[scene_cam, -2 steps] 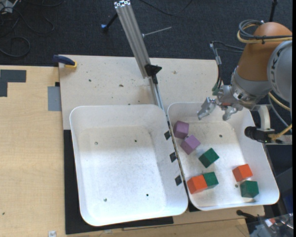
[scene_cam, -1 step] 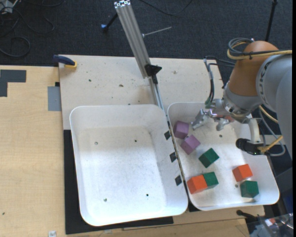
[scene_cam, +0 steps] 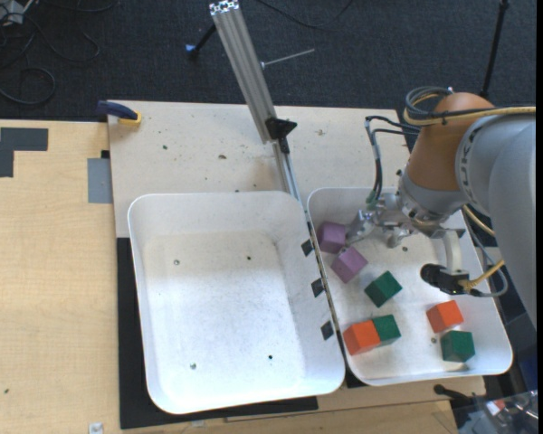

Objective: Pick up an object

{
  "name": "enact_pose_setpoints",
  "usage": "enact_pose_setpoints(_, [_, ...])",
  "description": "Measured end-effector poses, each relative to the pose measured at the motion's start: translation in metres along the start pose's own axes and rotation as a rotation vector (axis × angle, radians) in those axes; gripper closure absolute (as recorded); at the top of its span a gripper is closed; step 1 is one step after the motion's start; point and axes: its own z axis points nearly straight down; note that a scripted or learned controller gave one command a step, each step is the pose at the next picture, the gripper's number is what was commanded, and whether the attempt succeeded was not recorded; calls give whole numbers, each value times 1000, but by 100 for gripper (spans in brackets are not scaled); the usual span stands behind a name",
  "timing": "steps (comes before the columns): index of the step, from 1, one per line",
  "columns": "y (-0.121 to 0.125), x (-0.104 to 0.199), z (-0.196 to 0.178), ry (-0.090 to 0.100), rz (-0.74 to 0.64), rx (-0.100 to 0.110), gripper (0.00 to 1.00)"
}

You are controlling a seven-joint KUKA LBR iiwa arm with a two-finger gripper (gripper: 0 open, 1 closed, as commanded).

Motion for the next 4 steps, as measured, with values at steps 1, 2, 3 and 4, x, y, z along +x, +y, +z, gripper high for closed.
enact_pose_setpoints(1, [0,-1,-11,0,4,1,100])
enact_pose_setpoints(2, [0,-3,-75,-1,5,-7,100])
enact_pose_setpoints(3, [3,-8,-118,-1,4,-6,100])
enact_pose_setpoints(4, [4,-10,-164,-1,-3,-6,100])
